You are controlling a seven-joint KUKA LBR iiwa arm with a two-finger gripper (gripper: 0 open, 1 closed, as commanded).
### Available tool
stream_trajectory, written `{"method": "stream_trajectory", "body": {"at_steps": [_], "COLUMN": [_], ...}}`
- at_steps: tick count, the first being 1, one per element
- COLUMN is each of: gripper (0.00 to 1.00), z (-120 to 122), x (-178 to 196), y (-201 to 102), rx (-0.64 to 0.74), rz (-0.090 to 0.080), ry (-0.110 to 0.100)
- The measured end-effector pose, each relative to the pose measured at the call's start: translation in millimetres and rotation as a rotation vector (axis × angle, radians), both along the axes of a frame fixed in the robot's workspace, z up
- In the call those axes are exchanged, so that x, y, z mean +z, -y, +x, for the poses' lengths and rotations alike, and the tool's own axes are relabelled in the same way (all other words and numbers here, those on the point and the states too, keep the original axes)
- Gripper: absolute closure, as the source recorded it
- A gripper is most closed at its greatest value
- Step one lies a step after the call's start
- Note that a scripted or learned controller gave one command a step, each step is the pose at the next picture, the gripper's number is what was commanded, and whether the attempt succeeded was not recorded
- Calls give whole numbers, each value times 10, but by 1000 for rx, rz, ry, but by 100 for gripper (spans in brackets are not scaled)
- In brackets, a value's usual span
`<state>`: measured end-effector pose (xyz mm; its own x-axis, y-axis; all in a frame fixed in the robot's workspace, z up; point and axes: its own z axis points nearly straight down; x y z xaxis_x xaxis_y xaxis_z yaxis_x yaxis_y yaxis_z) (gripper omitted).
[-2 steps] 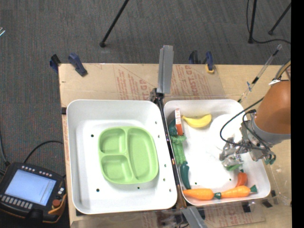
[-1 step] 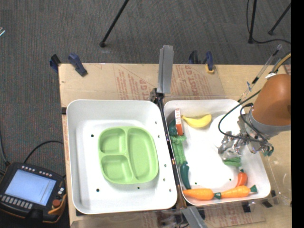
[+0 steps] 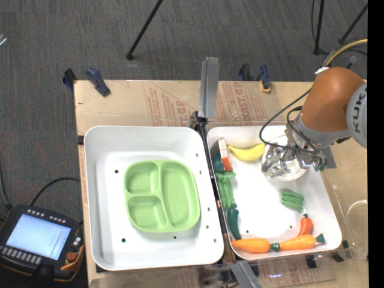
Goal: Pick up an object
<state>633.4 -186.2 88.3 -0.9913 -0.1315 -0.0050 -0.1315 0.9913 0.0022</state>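
Camera view: a counter [image 3: 150, 104] carries two white bins side by side. The left bin [image 3: 102, 146] holds a green divided tray [image 3: 162, 195] near its centre. The right bin [image 3: 327, 209] holds toy food: a banana [image 3: 246, 152] near its far edge, a red-and-white pack [image 3: 224, 153] at its far left corner, a row of dark green vegetables [image 3: 225, 188] along its left edge, a green pea pod [image 3: 292, 198] towards its right edge, two carrots [image 3: 259, 244] along its near edge, and a small red pepper [image 3: 306, 225] near its near right corner. The arm [image 3: 329, 104] reaches in from the right, its orange band above the wrist. The jaws [image 3: 281, 164] hang low over the far right part of the right bin, just beside the banana and apart from the pea pod. Whether they are released or clenched cannot be told; nothing is visibly between them.
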Motion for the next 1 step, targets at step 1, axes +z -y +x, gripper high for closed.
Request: {"method": "stream_trajectory", "body": {"at_steps": [1], "gripper": [0], "z": [-2], "x": [1], "y": [6], "rx": [0], "rz": [-1], "ry": [-1]}}
